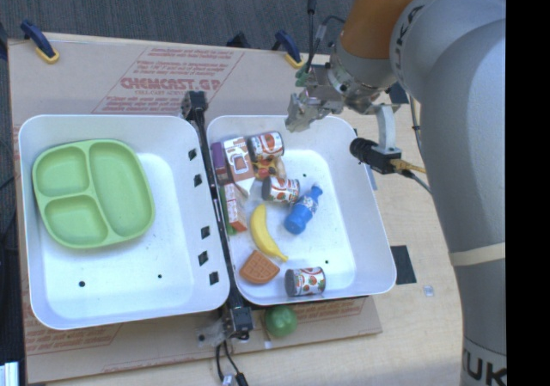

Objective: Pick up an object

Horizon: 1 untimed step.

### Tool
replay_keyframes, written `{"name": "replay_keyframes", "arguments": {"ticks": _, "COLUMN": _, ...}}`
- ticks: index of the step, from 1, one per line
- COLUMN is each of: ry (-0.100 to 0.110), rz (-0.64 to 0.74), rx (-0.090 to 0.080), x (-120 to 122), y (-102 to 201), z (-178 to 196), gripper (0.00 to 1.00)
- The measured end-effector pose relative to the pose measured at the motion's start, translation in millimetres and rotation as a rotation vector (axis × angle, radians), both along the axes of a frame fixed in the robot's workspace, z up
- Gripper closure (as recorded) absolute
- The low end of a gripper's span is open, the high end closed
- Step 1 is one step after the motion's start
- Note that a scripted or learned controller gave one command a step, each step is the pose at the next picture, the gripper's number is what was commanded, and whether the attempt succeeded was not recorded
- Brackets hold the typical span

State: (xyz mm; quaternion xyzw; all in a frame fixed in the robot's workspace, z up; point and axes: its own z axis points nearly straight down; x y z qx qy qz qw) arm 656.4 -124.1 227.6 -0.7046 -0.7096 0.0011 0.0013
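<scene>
My gripper (298,114) hangs over the back edge of the right bin (365,229), above and just behind the cans. In that bin lie a yellow banana (266,234), a blue bottle (302,211), a can at the front (305,280), a can near the back (267,145), another can in the middle (281,190), a round brown waffle (259,269) and boxed snacks (234,161) along the left wall. Nothing shows between the fingers.
The left bin (172,272) holds a green divided plate (92,193). A green ball (279,321) lies outside, in front of the right bin. Black clips (196,104) line the seam between the bins. The arm's grey body fills the right side.
</scene>
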Motion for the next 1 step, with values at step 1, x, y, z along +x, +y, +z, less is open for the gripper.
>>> {"name": "replay_keyframes", "arguments": {"ticks": 1, "ry": 0.001, "rz": 0.000, "rx": -0.001, "x": -0.2, "y": 11.4, "z": -8.0, "gripper": 1.00}}
